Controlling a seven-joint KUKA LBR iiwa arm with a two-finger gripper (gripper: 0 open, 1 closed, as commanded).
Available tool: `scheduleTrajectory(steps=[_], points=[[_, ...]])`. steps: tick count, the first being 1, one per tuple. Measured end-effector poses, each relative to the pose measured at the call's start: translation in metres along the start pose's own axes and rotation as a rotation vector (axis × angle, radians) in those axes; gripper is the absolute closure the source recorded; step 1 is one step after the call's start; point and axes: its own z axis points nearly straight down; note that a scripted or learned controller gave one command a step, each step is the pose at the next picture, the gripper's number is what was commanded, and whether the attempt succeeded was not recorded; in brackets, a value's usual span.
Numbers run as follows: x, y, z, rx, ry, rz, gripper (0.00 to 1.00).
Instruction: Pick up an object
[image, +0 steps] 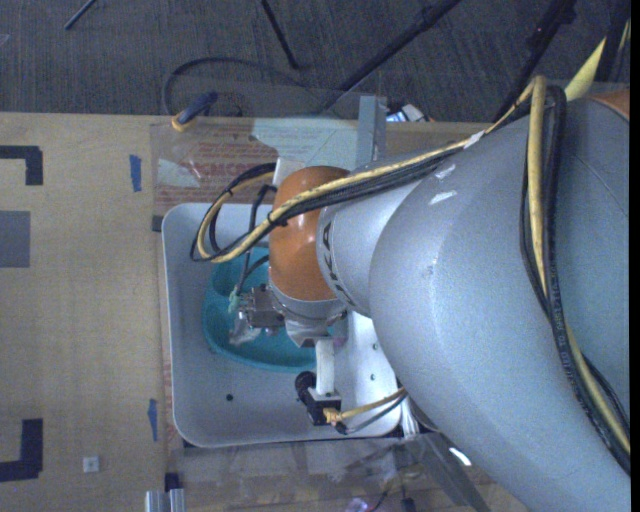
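Dark carpet beyond a wooden bench; white bin at centre.
Camera view: gripper low over teal object at nine o'clock of wrist (finger state impossible to tell). Risk: closing on the thin rim, slipping off.

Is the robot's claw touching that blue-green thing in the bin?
Cannot tell. In the camera view the gripper overlaps the teal object, with its tip hidden.
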Motion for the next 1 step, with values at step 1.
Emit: scheduleTrajectory(steps=[1], points=[[-0.0003, 0.0001, -0.0073, 0.003, -0.001, 0.002, 1.00]])
